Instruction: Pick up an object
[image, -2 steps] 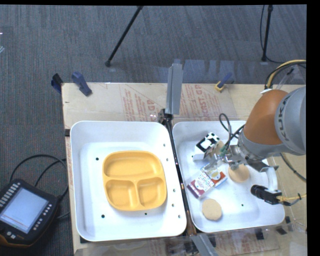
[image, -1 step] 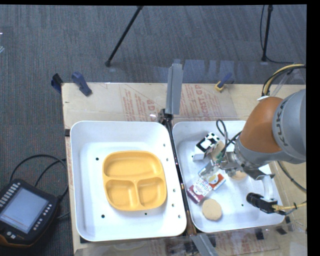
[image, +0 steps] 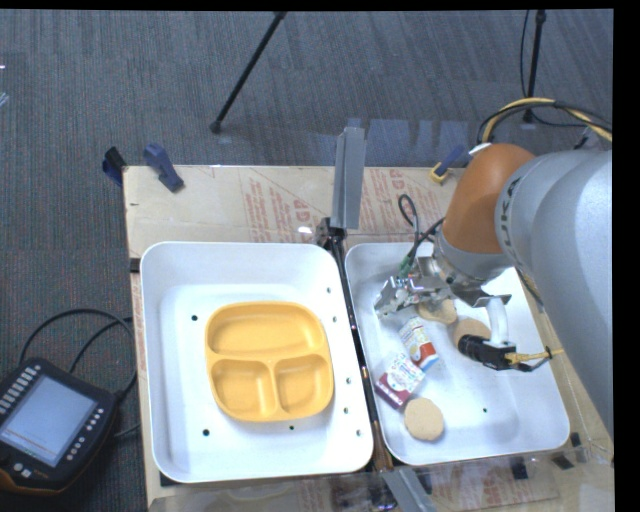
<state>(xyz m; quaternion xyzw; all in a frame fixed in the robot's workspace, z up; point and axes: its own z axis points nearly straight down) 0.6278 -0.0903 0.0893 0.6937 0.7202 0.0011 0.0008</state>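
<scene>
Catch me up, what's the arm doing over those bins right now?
The KUKA arm reaches in over the right bin, its gripper low near the bin's upper left, close to a small bottle. Nothing is visibly held. A red packet and a tan round piece lie nearer the front. The left bin holds a yellow divided tray.

Grey arm (image: 565, 250), orange wrist band (image: 485, 195)
</scene>
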